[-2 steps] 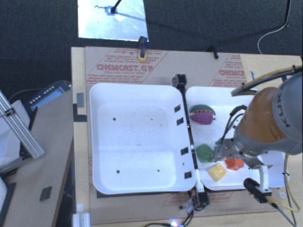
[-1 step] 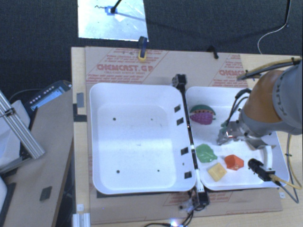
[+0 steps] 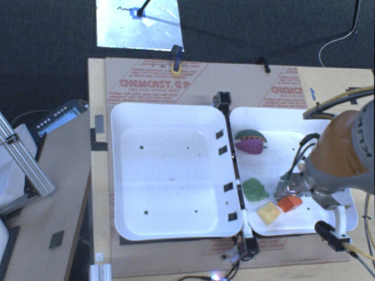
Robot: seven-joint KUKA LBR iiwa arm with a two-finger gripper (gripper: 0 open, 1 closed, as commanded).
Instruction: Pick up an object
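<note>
We read this as the approach step: the gripper is low over the right bin, no grasp made yet. The orange block lies on the bin floor just below and beside the gripper, seemingly touching its tip. Whether it sits between the fingers we cannot tell; nor can we tell if they are spread or closed. A yellow block is just beside it, a green piece near, a purple-and-green toy well apart. Next move, we judge: centre over the orange block, then close.
</note>
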